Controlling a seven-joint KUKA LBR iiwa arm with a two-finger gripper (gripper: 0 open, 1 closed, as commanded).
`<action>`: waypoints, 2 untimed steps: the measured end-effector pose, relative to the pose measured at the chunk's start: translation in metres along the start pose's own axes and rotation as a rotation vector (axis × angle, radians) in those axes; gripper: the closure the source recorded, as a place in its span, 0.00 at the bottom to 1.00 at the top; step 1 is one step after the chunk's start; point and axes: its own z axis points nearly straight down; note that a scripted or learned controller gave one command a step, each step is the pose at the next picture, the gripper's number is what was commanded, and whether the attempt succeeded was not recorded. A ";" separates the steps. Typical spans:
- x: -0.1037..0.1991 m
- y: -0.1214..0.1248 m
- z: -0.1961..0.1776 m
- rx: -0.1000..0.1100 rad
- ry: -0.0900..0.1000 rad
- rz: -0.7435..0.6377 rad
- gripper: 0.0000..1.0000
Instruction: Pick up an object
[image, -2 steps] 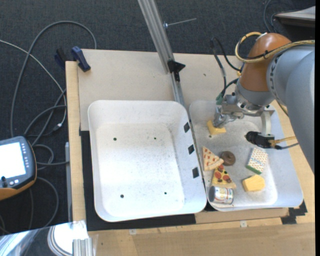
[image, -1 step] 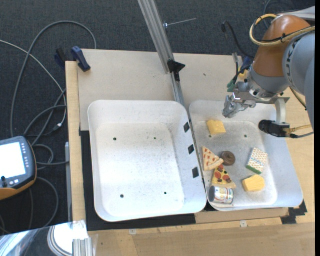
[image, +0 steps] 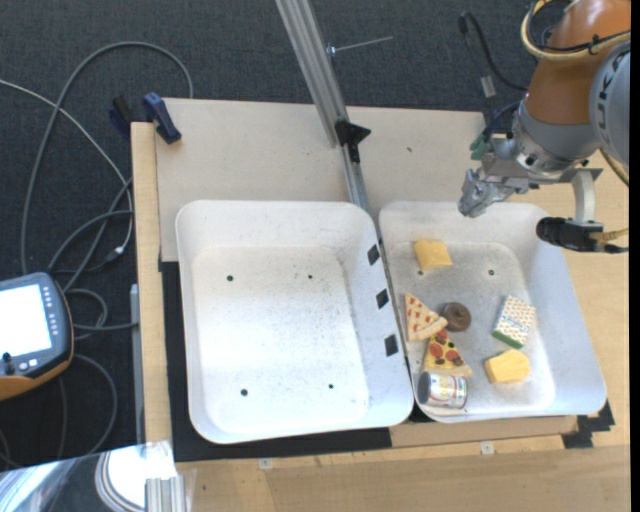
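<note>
Standing over the bench, you take in the biggest pieces first: the pale wooden bench top (image: 250, 150) on dark carpet, and on it the two shallow white plastic bins. The left bin (image: 205, 300) fills the middle of the frame; the right bin (image: 570, 340) sits touching it, and all the loose items lie in that one, probably so every pick comes from one side.

Next down in size is the grey arm with its orange band (image: 575, 75), reaching in from the upper right. Its two-finger gripper (image: 478, 200) hangs above the far rim of the right bin, up and to the right of the nearest item; whether it is spread or closed I cannot tell from this angle. Nothing is visibly in it, so I'd judge the pick not yet made.

A slanted metal rail (image: 325, 90) runs down from the top, ending where the bins meet.

Then the small things, clustered toward the lower centre-right:
- a yellow cheese-like block (image: 432, 254), upper part of the bin
- a speckled white-green sponge piece (image: 515, 320)
- a second yellow wedge (image: 508, 368)
- two toy pizza slices (image: 424, 318)
- a small silver can (image: 444, 390) at the lower edge
- a brown ring-shaped disc (image: 456, 317)
</note>
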 end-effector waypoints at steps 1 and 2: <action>0.058 -0.025 -0.006 0.012 0.005 -0.004 1.00; 0.115 -0.033 -0.008 0.012 0.005 -0.005 1.00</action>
